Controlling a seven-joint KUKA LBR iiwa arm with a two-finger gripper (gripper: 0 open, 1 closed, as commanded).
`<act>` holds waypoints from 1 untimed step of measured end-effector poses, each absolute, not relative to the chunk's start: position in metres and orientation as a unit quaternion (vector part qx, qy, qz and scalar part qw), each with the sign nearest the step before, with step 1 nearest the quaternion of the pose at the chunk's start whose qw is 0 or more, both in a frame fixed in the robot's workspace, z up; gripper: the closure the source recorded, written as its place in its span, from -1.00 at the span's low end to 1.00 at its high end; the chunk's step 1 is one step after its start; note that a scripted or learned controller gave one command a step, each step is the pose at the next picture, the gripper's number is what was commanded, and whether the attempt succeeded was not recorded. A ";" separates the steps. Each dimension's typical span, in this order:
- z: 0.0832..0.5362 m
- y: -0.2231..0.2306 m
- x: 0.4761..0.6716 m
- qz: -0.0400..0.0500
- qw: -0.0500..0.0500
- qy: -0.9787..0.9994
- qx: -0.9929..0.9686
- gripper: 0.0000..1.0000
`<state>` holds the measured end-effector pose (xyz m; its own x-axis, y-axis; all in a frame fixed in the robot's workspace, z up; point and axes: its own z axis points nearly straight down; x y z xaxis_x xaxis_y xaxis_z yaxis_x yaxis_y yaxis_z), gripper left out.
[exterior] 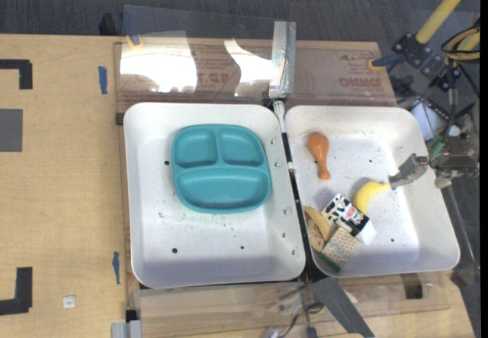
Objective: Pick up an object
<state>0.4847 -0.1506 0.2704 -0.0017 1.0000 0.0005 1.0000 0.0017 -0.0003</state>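
Jaws (399, 176) at right bin (396, 241) right edge, just beside lemon (369, 194); state: undeterminable. Drumstick toy (319, 152) nr bin's far-left corner. Cow-print pkg (347, 217) w/ snack bag (339, 246) at near-left. Teal divided plate (221, 167) centred in left bin (152, 237).

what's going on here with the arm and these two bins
A robot arm reaches in from the right over the right bin, its gripper low beside a yellow lemon-like object. Nothing can be seen between its fingers, so no pick is confirmed. An orange drumstick toy and a black-and-white patterned packet lie in that bin too. The left bin holds a teal divided plate.
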 end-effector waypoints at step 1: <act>0.117 -0.099 0.476 0.002 0.005 -0.769 -0.639 -1.00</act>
<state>0.4763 -0.0989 0.1171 -0.1834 0.9830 0.0053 0.9830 0.1835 -0.0104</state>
